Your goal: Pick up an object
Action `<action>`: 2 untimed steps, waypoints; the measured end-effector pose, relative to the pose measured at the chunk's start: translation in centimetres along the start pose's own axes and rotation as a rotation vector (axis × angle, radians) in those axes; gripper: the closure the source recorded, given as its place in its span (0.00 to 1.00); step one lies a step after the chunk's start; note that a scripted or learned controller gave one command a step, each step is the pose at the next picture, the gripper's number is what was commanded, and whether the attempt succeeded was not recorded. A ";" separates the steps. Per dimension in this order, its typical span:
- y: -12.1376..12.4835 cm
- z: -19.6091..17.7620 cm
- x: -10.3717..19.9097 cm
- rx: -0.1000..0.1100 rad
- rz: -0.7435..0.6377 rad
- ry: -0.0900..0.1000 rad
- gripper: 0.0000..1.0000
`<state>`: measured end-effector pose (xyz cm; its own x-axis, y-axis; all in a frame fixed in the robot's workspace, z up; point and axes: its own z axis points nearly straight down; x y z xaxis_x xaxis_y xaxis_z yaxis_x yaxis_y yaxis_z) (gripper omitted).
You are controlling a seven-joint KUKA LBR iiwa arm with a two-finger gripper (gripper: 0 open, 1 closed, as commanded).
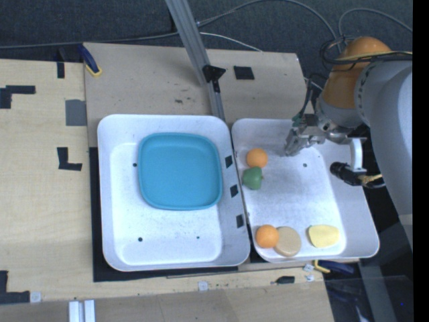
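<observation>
My gripper point(295, 146) hangs over the back part of the right bin point(348, 206), fingers pointing down, with nothing between them. An orange ball point(256, 157) lies to its left near the bin's left wall, with a green object point(253, 178) touching it just in front. Along the front of the right bin sit another orange ball point(267, 236), a beige round piece point(289, 241) and a yellow piece point(324, 235).
The left bin point(114, 200) holds a blue square plate point(179, 170). A grey metal pole point(194, 42) slants up behind the bins. The arm's body and cables take up the right side beside the right bin.
</observation>
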<state>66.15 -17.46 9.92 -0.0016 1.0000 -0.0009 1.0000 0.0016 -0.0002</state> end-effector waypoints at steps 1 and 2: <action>0.1 -4.3 0.3 -0.003 0.001 0.001 1.00; 0.3 -10.4 -0.3 -0.004 0.001 0.000 1.00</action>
<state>66.42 -17.70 20.31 -0.0002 1.0000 -0.0010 1.0000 0.0002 0.0043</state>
